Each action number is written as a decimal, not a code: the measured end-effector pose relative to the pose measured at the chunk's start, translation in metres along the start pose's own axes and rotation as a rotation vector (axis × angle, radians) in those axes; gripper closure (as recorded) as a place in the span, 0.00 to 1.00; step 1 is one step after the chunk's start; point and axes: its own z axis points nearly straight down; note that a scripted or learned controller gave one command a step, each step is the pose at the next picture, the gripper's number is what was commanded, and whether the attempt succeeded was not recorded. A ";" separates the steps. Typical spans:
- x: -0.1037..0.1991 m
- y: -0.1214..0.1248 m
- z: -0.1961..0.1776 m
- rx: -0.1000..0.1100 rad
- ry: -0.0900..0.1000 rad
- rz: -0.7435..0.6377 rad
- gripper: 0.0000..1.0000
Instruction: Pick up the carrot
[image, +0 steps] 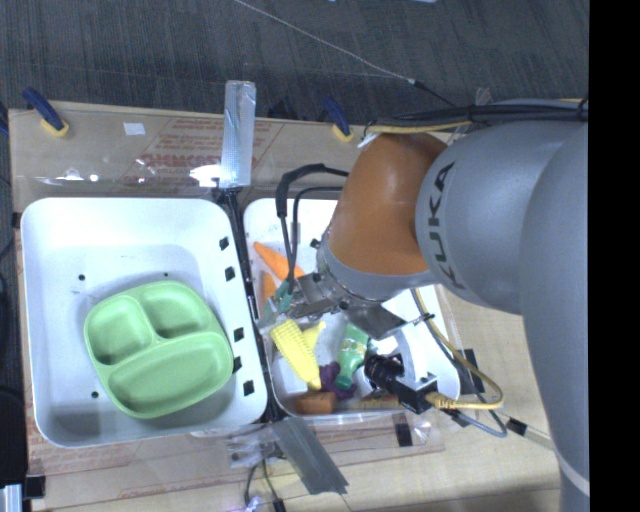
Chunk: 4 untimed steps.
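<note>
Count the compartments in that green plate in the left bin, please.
3. The green plate has two smaller compartments along its upper side, one left, one right, and one larger compartment across its lower side. Nothing covers the plate, so none should be hidden.

Two shallow white bins are seen side by side on the counter. In the left bin a green divided plate is laid, slightly toward the near side. The right bin is largely covered by the grey arm, whose orange band is seen above the wrist. The hand is lowered into the right bin, just beside the carrot, which is laid near the bin's left wall. A yellow corn cob, a green item and a brown item are gathered close below it. Whether anything is held cannot be told.
</note>
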 end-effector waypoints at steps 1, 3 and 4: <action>-0.075 -0.006 0.015 0.000 0.002 -0.225 1.00; 0.012 0.003 -0.013 -0.003 0.002 0.408 1.00; -0.034 -0.009 -0.047 -0.004 0.000 0.075 1.00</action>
